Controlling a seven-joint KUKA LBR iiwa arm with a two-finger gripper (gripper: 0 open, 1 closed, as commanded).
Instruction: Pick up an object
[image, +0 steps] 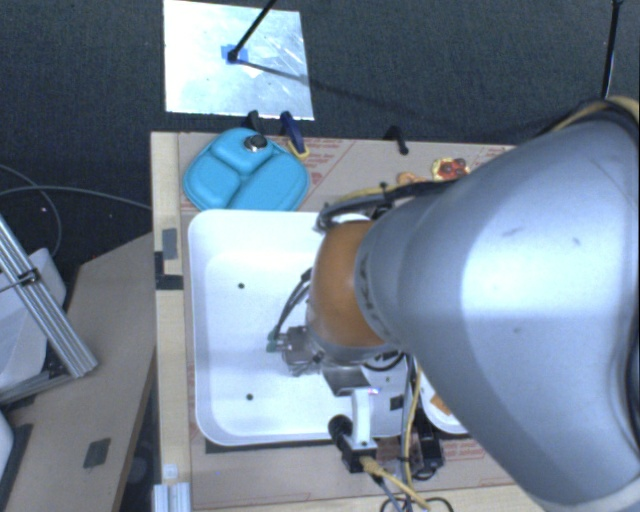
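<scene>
A: Task's thing first. Where's the object to be picked?

B: Can't tell. No loose object is visible on the bare floor of the shallow white plastic bin (235, 330). Anything at the bin's 3 o'clock side sits under the arm and is hidden.

A: And the hand?

B: The two-finger gripper (292, 352) is low over the bin floor, right of the bin's centre, below the grey arm with the orange band (345, 290). How far it is open, and whether it has hold of anything, I cannot tell; the wrist hardware covers that.

A: Risks from here?

B: My judgement only. If it closes on bare plastic, the try comes up with nothing. The hand looks very near the floor, so pressing lower could scrape or shove the bin. The loose cables at the wrist (400, 470), hanging at 6 o'clock by the bin's near rim, could snag on that rim when the arm lifts.

A: Containers and contents?

B: The white bin shows two small dark specks on its floor, at about 11 and 7 o'clock from the gripper; likely marks, too small to say. The second bin, off at 3 o'clock, is nearly all behind the arm, contents unknown. At 12 o'clock, outside the bin, a light blue moulded plastic tray (245, 175) lies on the cardboard-topped bench (350, 160), with a small grey knob on top
</scene>
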